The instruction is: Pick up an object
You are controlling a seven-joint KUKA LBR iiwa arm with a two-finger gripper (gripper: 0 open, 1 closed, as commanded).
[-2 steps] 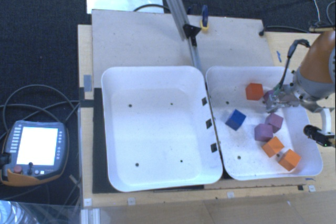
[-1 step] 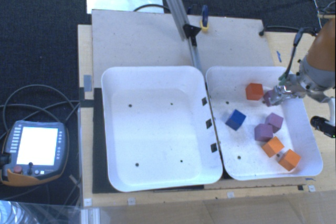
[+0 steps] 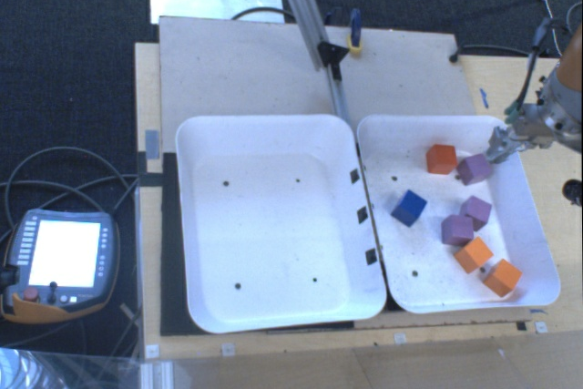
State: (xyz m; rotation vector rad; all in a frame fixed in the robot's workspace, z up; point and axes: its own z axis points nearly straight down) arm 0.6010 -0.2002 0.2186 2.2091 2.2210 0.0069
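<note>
We see the gripper (image 3: 502,144) low at the right bin's (image 3: 547,260) far right edge, a purple block (image 3: 475,168) just left of its tips; jaw state we cannot tell.

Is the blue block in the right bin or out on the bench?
In the bin. The blue block rests on the right bin's white floor, near its left wall, apart from the other blocks.

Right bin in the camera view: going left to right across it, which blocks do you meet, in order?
Blue block → upper orange block → lower purple block → far-right orange block. The remaining purple and orange blocks overlap these in left-right position, so I leave them out. The gripper sits at the bin's upper right, by a purple block.
</note>
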